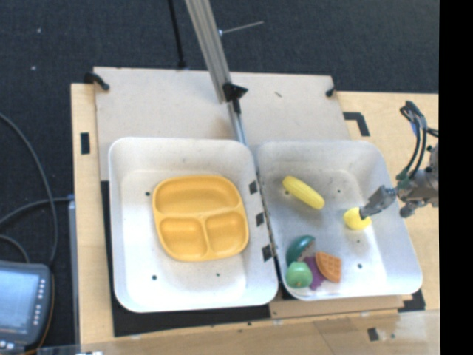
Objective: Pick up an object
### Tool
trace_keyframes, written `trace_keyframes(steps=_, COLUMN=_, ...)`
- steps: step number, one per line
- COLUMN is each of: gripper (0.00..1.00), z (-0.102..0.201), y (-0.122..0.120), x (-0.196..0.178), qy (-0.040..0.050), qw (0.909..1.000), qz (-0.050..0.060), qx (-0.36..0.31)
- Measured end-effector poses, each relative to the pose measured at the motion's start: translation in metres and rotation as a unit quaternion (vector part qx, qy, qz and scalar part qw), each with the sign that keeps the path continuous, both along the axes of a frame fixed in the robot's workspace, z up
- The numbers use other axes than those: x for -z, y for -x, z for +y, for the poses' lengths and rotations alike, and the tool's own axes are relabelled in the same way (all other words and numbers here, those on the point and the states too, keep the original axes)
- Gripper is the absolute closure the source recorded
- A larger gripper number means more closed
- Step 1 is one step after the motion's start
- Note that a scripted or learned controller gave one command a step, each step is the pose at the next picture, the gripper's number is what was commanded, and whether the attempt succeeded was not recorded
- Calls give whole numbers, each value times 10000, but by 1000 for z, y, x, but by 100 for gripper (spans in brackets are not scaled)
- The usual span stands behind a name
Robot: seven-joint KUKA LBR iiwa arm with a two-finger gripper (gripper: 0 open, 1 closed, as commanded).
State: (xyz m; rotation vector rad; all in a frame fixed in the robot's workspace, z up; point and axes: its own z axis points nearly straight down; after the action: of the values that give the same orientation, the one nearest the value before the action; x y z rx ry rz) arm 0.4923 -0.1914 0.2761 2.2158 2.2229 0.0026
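Observation:
My gripper reaches in at the right edge of the right bin, low over its right side. Its tip sits right beside a small yellow object, touching or nearly touching it. A long yellow banana-like piece lies in the bin's upper middle. At the bin's front lie a green round piece, a dark green piece, a purple piece and an orange waffle-like piece, bunched together.
The left bin holds a yellow divided tray. A metal pole slants up from between the bins at the back. Cables hang by the arm at the far right.

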Motion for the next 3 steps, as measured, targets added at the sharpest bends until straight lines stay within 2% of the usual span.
trace_keyframes(steps=1, gripper=0, z=0, y=0, x=0, qy=-1, qw=10000, qz=0, qx=6)
trace_keyframes(steps=2, gripper=0, z=2, y=-4, x=43, qy=1, qw=10000, qz=27, qx=20)
trace_keyframes(steps=3, gripper=0, z=-1, y=-8, x=105, qy=-3, qw=10000, qz=38, qx=17)
